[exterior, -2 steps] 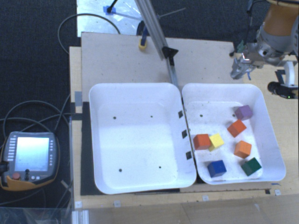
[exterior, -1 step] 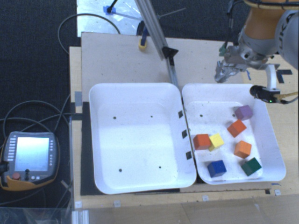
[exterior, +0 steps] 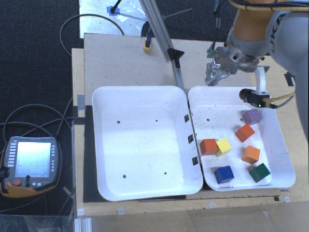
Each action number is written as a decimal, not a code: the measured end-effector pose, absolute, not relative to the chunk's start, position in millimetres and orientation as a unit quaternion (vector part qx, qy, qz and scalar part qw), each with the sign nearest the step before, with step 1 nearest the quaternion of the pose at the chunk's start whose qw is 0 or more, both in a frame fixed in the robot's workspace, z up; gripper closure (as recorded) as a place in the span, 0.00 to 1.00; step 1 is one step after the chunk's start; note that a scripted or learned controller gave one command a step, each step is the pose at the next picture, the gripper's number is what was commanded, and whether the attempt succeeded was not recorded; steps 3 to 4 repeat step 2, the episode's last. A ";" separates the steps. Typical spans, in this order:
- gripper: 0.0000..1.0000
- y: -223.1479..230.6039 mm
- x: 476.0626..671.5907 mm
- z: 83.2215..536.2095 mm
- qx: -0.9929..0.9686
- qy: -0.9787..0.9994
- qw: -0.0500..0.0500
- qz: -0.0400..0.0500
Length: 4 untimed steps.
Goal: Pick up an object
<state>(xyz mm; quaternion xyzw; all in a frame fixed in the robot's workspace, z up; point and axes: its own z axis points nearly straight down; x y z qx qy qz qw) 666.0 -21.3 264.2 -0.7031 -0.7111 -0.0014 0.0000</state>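
Seven blocks sit in the right bin (exterior: pixel 285 151): three orange ones (exterior: pixel 208 146) (exterior: pixel 245 132) (exterior: pixel 251 154), plus one yellow (exterior: pixel 223 145), one purple (exterior: pixel 251 116), one blue (exterior: pixel 224 174) and one green (exterior: pixel 259 172). The left bin (exterior: pixel 140 95) has loads of room. The end effector (exterior: pixel 213 77) hangs above the right bin's far rim; can't tell its state.

A pale wooden bench (exterior: pixel 125 62) stands on dark carpet (exterior: pixel 34 42), where black cables (exterior: pixel 29 115) loop toward a handheld control pendant (exterior: pixel 30 166) lying far left of the tool, beneath a bright floor patch (exterior: pixel 104 4).
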 end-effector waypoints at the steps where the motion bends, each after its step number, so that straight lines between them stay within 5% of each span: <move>1: 1.00 34.5 662.3 245.4 -0.703 -0.711 0.001 -0.001; 2: 1.00 78.8 651.6 245.5 -0.703 -0.711 0.001 -0.001; 4: 1.00 78.8 651.6 245.5 -0.703 -0.711 0.001 -0.001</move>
